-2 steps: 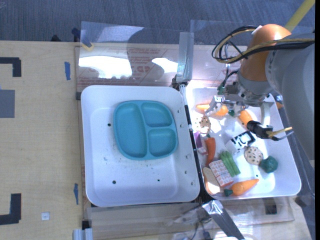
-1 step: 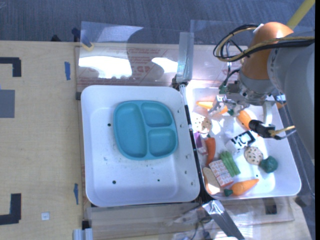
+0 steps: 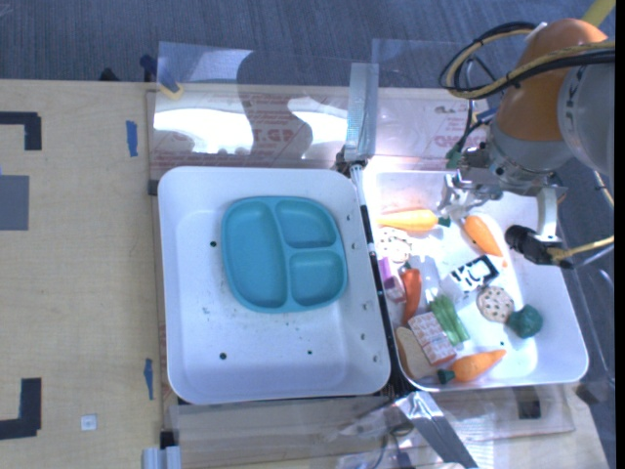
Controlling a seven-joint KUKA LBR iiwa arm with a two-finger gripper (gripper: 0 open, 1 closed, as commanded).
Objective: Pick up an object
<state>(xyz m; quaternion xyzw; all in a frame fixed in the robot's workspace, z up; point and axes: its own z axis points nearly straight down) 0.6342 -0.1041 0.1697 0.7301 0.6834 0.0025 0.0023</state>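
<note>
The right bin (image 3: 564, 345) holds several toy foods. Among them are a yellow-orange piece (image 3: 410, 221), an orange carrot (image 3: 482, 234), a red sausage (image 3: 411, 291), a green bundle (image 3: 447, 316), a chocolate-chip cookie (image 3: 495, 304), a dark green broccoli (image 3: 525, 320) and a second carrot (image 3: 477, 363). My gripper (image 3: 457, 200) hangs over the bin's far end, between the yellow-orange piece and the first carrot. I see nothing held in it.
The left bin (image 3: 186, 291) carries a blue divided plate (image 3: 284, 253). A black-and-white card (image 3: 473, 272) and a pink wafer (image 3: 430, 338) lie among the foods. A grey metal post (image 3: 359, 115) stands behind the divide between the bins. Black cables (image 3: 479, 62) loop above the wrist.
</note>
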